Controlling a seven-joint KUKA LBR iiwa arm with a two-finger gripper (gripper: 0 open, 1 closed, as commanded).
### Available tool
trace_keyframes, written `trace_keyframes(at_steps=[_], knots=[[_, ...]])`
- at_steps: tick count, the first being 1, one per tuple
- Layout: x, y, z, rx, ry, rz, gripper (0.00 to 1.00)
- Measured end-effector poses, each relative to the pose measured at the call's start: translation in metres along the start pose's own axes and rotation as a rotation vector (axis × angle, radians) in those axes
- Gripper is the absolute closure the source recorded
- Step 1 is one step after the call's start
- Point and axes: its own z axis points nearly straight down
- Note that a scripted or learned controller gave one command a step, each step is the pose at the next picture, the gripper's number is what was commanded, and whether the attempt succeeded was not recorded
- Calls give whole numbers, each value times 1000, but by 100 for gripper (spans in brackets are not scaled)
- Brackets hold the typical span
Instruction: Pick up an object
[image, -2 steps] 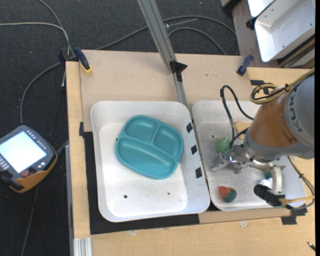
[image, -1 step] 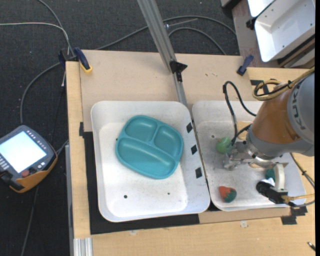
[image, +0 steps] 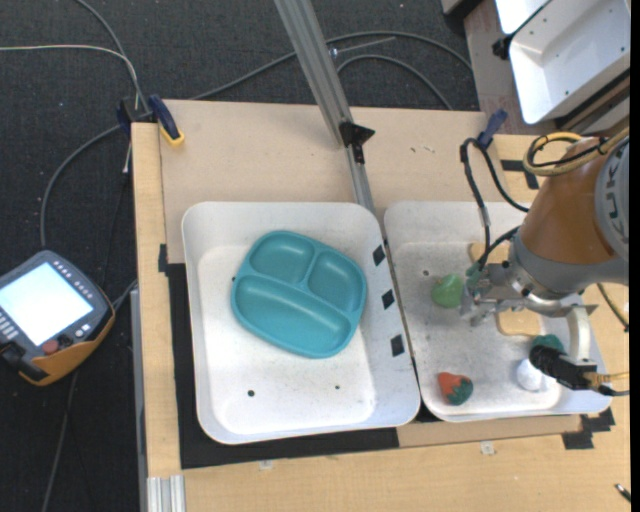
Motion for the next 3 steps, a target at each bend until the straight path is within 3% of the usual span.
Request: trace_keyframes(at_steps=[1, 2, 3], knots=[[4, -4, -46, 0, 0, 0, 100], [4, -2, -68, 1, 0, -1, 100], [59, 13, -80, 3, 3, -6, 100]])
